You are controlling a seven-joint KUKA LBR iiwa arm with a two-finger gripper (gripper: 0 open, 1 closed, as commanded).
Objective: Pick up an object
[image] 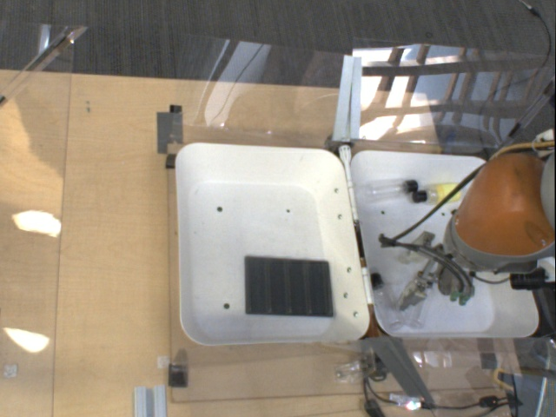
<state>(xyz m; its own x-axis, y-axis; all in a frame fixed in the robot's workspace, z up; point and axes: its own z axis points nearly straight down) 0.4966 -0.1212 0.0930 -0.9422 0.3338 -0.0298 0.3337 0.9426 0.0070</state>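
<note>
Left bin (200, 233): centre of frame; a dark ribbed rectangular pad (288, 287) lies flat on its floor, lower middle, apart from the walls.
Right bin (391, 168): right of frame, touching the left bin along a shared rim. Holds a clear tube-like item with dark caps (408, 189) near the upper wall, with something yellow (445, 191) just beside it; clear, glinting clutter sits at the lower part, too indistinct to name.
Arm (504, 211): orange band and grey wrist, reaching in from the right edge, covering much of the right bin.
Gripper (415, 292): low over the lower part of the right bin, pointing down-left, among cables and the clear clutter.
Jaws: cannot tell whether open or closed; fingertips blur into the clutter, and nothing is visibly between them.
Step in hand (judged): descent or closing on an item in the right bin's lower area.
Doing it well (judged): centre the fingers across one item only, stay off the bin wall, close fully before lifting, lift straight. Clear, slick pieces may slip; cables could snag.
</note>
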